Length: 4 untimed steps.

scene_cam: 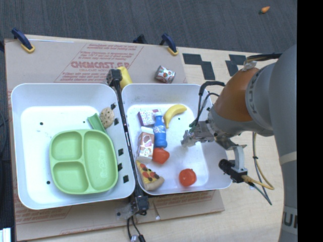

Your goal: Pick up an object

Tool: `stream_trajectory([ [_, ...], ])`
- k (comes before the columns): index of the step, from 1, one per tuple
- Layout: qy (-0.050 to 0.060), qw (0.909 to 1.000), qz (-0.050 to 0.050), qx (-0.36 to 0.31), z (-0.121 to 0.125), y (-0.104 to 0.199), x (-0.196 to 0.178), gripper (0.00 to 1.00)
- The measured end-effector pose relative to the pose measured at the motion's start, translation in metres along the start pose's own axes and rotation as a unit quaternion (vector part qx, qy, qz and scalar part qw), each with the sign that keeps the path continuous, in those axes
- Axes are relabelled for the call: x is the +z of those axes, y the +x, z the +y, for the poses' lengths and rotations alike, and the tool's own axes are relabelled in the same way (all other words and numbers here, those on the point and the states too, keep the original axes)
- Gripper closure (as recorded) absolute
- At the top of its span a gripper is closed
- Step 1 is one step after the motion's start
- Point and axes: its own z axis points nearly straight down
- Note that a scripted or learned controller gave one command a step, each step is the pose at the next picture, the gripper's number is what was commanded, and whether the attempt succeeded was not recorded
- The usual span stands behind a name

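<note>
Gripper (187,139) was seen low over the right bin (218,181), near its right wall.
Whether it was open could not be told; banana (174,112), blue bottle (159,132) and tomatoes (187,177) were left lying in that bin.

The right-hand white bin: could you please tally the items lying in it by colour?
Red: 2, a round red tomato and a red pepper-like toy.
Yellow: 1, a curved yellow banana.
Blue: 1, a small blue plastic bottle.
Mixed colours: 3, two small printed cartons and a pizza slice toy.
Total: 7.
</note>
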Motion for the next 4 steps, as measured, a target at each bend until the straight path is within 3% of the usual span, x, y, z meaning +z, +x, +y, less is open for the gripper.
stream_trajectory([
  [1, -0.002, 1.0, 0.0, 0.004, -0.059, 0.001, -0.095, 1.0],
  [4, -0.002, 1.0, 0.0, 0.004, -0.059, -0.007, -0.11, 1.0],
])
